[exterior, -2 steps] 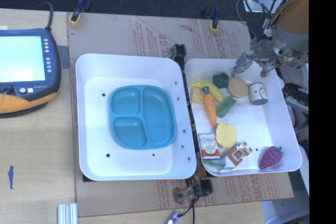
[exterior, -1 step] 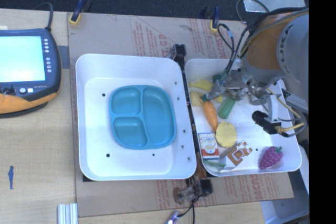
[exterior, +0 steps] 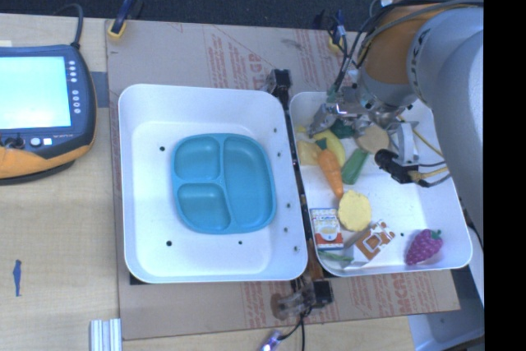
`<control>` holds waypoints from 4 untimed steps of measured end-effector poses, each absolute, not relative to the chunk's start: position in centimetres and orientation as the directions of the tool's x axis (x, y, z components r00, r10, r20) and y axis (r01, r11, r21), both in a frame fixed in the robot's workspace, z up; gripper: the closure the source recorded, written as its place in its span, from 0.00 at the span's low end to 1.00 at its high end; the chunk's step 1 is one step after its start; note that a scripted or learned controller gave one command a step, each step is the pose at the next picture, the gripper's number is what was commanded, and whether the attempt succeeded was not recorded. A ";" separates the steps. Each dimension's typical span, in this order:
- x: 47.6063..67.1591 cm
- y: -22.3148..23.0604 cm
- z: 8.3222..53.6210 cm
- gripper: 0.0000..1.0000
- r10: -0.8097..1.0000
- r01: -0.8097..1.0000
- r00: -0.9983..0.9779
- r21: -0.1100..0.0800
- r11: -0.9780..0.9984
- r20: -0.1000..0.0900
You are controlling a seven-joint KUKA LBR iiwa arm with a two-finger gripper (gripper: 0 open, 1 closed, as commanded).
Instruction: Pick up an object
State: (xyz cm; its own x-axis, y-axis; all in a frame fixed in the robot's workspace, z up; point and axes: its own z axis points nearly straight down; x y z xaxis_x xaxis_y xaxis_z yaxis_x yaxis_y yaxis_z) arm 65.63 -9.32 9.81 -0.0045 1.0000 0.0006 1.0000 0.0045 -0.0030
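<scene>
So, the grey arm fills the upper right of the frame, its orange band curving above the wrist as it leans down over the right bin. Across the middle lie 2 white bins side by side: the left bin sits centre frame and carries a blue divided plate with 3 compartments, lying flat in its middle. The right bin runs from centre right down to the lower right, and that is where the pickable objects are.

At the left edge, mid-height, an orange-backed tablet controller rests on the bench with its screen lit.

Down in the right bin's top end, the gripper hangs low among cables, right over the cluster of toy food; whether it is parted or closed on anything, I cannot tell, the wrist hides it.

Just below it, an orange carrot lies lengthwise, with a green piece beside it on the right. Lower, a yellow round piece sits near bin centre. A purple grape bunch rests in the lower right corner. A small carton lies against the bin's left wall, lower down.
</scene>
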 end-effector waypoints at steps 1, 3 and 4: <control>65.6 -9.3 9.2 0.00 1.000 1.000 -0.005 -0.004 0.005 0.001; 65.0 -9.3 9.2 0.00 1.000 1.000 -0.002 -0.006 0.002 0.001; 63.6 -9.6 9.2 0.00 1.000 1.000 -0.003 -0.005 0.003 0.000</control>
State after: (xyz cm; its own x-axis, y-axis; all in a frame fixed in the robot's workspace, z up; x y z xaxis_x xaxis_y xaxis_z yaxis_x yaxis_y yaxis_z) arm 63.65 -9.62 9.16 -0.0035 1.0000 -0.0003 1.0000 0.0035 -0.0054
